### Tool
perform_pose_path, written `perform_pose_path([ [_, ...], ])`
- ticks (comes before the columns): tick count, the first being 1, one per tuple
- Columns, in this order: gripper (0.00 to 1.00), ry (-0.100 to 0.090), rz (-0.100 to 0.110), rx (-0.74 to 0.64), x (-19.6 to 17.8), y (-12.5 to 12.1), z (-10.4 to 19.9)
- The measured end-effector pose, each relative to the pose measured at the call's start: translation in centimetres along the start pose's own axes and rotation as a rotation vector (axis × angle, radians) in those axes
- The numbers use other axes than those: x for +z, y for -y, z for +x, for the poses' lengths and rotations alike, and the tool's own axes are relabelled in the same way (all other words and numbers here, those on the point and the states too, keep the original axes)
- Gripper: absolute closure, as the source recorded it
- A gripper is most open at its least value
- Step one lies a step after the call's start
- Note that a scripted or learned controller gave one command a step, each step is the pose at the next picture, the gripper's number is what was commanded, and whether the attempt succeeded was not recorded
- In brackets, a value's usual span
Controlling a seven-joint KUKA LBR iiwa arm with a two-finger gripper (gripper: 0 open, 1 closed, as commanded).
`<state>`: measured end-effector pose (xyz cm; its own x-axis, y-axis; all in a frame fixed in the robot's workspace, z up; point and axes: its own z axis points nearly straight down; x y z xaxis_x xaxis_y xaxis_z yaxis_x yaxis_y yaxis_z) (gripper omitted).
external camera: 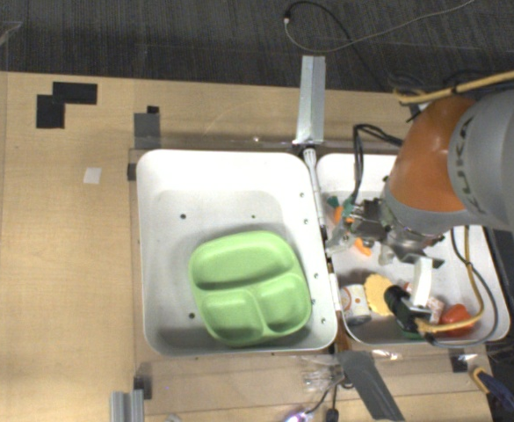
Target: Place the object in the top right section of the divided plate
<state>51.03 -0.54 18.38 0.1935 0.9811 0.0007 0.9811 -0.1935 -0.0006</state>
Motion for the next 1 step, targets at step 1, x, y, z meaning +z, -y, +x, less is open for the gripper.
perform_pose_path([
  [1, 0.0, 0.0, 0.001, 0.363, 0.07, 2.77, 3.88],
])
